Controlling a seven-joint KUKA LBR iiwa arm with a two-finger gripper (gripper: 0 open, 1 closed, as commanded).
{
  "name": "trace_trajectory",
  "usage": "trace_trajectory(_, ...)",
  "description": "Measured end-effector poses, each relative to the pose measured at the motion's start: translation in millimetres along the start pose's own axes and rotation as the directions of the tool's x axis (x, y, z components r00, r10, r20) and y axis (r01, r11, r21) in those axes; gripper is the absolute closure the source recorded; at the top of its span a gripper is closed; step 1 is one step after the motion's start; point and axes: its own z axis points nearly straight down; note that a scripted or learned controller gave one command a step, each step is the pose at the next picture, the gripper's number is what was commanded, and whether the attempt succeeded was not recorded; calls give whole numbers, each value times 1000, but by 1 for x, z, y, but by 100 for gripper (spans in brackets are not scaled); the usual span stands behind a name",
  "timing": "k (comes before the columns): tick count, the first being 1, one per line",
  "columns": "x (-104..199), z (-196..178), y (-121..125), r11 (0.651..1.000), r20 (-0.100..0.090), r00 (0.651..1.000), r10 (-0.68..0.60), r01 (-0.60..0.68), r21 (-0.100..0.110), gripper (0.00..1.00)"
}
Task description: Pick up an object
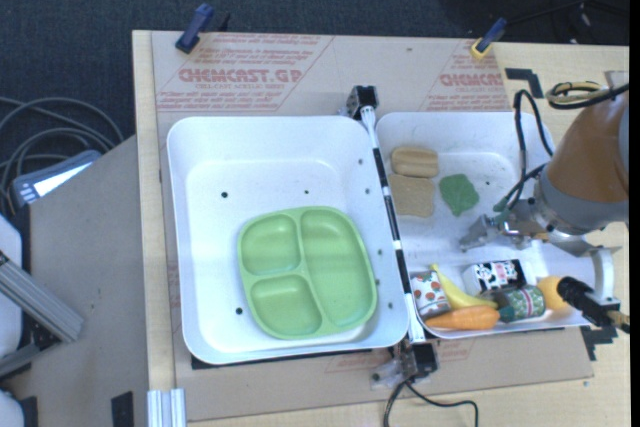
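Note:
The right bin (440, 127) holds several toy foods. A tan bun (414, 161) and a tan slab (415, 198) lie at its left side, with a green piece (459, 193) beside them. Along the near edge lie a spotted box (428, 288), a yellow banana (455, 293), an orange carrot (463, 318), a black-and-white carton (497, 273), a dark green can (520, 303) and an orange fruit (556, 297). My gripper (480, 234) hangs low over the bin's middle, right of the green piece and above the carton. Nothing shows in its grasp.
The left bin (200, 155) carries a green divided plate (304, 271). A black divider rail (385, 205) runs between the bins. The arm's orange band (592, 160) and black cables (528, 130) crowd the right bin's right side.

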Motion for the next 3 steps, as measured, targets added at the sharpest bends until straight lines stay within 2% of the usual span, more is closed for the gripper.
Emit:
trace_trajectory(1, 62, 0, 49, 1000, -1, 1000, -4, 4, -4, 0)
trace_trajectory(2, 31, -1, 84, 1000, 1, 1000, -2, 2, -4, 0)
trace_trajectory(3, 31, -11, 85, 1000, 3, 1000, -4, 4, -8, 100)
